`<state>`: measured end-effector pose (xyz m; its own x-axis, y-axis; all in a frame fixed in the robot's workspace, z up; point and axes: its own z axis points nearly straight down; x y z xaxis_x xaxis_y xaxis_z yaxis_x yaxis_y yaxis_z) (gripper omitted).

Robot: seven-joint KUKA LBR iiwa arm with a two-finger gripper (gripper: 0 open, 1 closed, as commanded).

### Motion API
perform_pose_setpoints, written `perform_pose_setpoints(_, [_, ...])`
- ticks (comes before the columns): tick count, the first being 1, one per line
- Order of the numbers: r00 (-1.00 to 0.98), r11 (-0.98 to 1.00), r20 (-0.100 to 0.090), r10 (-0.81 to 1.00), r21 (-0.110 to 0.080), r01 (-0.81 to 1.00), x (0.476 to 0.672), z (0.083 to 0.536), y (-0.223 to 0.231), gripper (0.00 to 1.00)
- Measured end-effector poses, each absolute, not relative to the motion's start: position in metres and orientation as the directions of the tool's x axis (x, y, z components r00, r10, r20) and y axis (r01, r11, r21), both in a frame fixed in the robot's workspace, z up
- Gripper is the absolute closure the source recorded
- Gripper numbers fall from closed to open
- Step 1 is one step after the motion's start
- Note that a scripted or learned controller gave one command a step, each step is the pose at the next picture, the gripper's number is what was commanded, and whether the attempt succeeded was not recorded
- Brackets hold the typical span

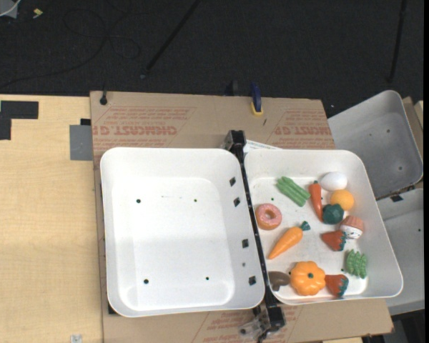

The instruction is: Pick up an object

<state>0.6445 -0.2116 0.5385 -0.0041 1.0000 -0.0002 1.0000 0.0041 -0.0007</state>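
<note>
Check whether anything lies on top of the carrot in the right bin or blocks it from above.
Nothing visible covers the carrot. It lies in the open on the floor of the right bin, with the pink donut close to its upper left and the pumpkin below it, both apart from it.

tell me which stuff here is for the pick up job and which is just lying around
For the job, all in the right bin: pink donut, carrot, pumpkin, green beans, white egg.

Lying about: left bin, cardboard sheet, blue clamp, grey metal plate.
</note>
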Motion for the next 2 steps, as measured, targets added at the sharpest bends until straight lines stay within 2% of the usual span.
perform_pose_setpoints(1, [0.002, -0.002, 0.002, 1.0, -0.01, 1.0, 0.643, 0.456, -0.214, 1.0])
perform_pose_setpoints(2, [-0.003, 0.003, -0.001, 1.0, 0.001, 1.0, 0.644, 0.495, -0.212, 1.0])
